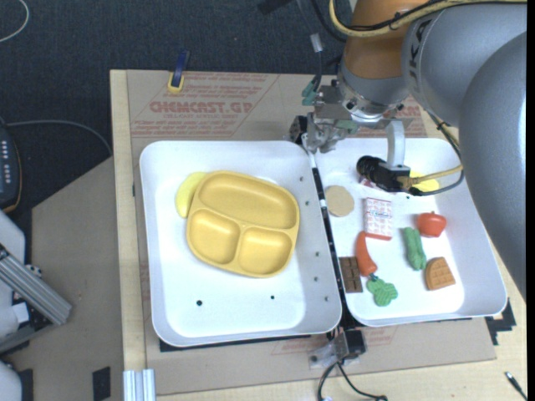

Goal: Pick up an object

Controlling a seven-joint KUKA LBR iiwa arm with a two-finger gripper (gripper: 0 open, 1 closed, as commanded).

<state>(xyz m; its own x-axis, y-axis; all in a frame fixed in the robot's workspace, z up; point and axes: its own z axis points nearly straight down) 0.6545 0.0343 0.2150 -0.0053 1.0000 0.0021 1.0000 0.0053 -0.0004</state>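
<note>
Camera view, claw (320, 134) hovering over the bins' (159, 224) shared rear edge, its grip state unclear, banana (187, 192) half hiding behind yellow tray (242, 222)

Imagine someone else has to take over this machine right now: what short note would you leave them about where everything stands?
Gripper: up at the far end of the bins, over the rims where they meet. I cannot tell if it is open or shut, and I see nothing in it.
Left bin: a yellow divided tray, with a yellow piece sticking out from under its far-left edge.
Right bin: toy foods, among them a tomato, a green pod, broccoli, a round tan disc and a red-and-white packet.
Done: nothing picked up yet.
Left: choose one object, grasp it, lift it.
</note>
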